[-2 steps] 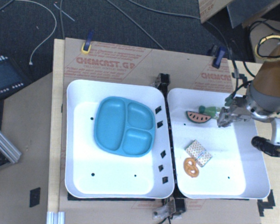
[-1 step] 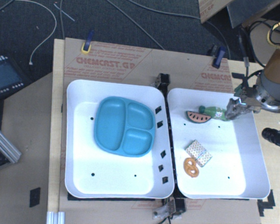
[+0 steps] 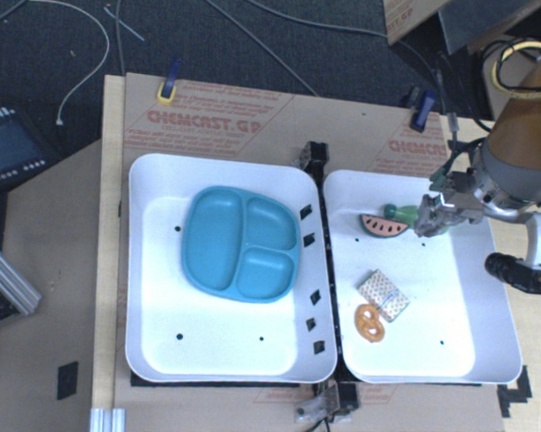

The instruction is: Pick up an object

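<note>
In the right bin [image 3: 469,312] lie a watermelon slice toy [image 3: 383,226] with a green piece [image 3: 402,212] behind it near the far wall, a silver patterned packet [image 3: 382,294] and an orange pretzel [image 3: 370,323] near the middle. My gripper [image 3: 432,218] hangs over the far part of this bin, just right of the watermelon slice and green piece. Nothing shows between its fingers.
The left bin [image 3: 151,285] holds a blue divided plate [image 3: 242,244]. Black clips run along the divider [image 3: 317,261] between the bins. Blue clamps [image 3: 170,81] hold the cardboard at the back. Cables lie on the dark floor beyond.
</note>
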You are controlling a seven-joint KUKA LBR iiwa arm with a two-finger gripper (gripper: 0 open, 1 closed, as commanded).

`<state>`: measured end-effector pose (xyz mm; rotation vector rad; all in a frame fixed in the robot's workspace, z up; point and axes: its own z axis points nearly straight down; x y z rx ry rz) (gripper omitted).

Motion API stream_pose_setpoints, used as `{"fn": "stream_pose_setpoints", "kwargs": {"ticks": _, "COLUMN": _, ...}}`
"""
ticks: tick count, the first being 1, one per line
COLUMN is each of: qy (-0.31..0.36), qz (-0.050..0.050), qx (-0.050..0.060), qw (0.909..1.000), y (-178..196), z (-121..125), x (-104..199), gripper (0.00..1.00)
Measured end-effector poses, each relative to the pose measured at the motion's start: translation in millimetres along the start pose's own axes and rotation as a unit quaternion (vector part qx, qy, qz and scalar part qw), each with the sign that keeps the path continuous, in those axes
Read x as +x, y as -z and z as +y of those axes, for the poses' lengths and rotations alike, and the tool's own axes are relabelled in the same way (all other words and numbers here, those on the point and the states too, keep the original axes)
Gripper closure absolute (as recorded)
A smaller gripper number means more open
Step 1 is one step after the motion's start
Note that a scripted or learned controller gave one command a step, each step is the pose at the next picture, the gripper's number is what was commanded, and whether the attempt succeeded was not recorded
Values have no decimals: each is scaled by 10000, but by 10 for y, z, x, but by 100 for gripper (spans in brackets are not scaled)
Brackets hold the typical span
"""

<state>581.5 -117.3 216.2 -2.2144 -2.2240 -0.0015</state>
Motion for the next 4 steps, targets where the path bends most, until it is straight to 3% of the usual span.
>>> {"fn": "stream_pose_setpoints", "kwargs": {"ticks": 3, "qy": 2, "qz": 2, "qx": 16, "qw": 10000, "y": -31, "z": -668, "x": 1373, "gripper": 100}}
{"fn": "stream_pose_setpoints", "kwargs": {"ticks": 4, "qy": 13, "qz": 2, "qx": -7, "qw": 10000, "y": 128, "z": -826, "x": 1894, "gripper": 100}}
